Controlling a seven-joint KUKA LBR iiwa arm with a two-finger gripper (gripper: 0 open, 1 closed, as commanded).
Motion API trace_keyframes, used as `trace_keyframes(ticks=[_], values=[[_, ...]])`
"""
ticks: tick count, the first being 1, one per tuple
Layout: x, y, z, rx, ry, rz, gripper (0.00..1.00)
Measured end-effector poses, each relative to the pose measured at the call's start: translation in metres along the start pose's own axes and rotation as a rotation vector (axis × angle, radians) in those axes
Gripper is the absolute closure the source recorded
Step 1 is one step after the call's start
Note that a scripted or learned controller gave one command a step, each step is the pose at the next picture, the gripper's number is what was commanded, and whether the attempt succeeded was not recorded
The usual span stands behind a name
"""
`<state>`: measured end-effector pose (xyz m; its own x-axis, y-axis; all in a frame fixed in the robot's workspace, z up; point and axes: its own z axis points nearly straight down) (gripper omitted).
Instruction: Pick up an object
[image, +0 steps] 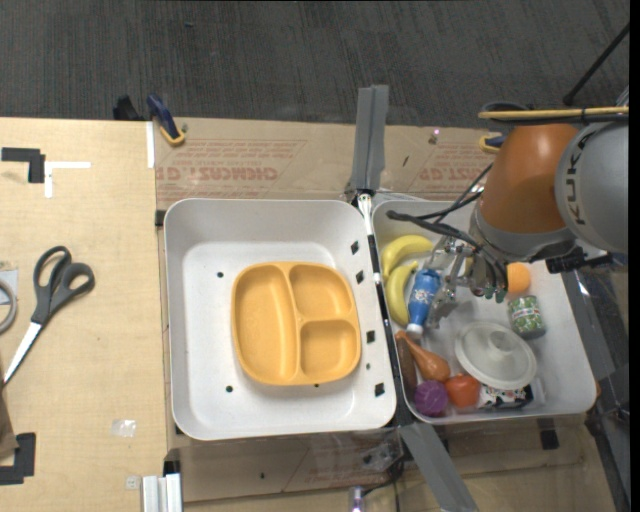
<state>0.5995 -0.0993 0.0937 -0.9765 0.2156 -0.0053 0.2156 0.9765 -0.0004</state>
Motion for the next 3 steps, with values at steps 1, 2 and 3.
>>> trace_keyframes(ticks=[1, 2, 3], values=[[-0.014, 0.006, 0.0, 0.0, -0.001, -0.009, 0.0], [-0.025, 0.007, -0.002, -0.001, -0.004, 0.044, 0.0], [-0.028, 0.01, -0.002, 0.002, -0.002, 0.119, 0.0]])
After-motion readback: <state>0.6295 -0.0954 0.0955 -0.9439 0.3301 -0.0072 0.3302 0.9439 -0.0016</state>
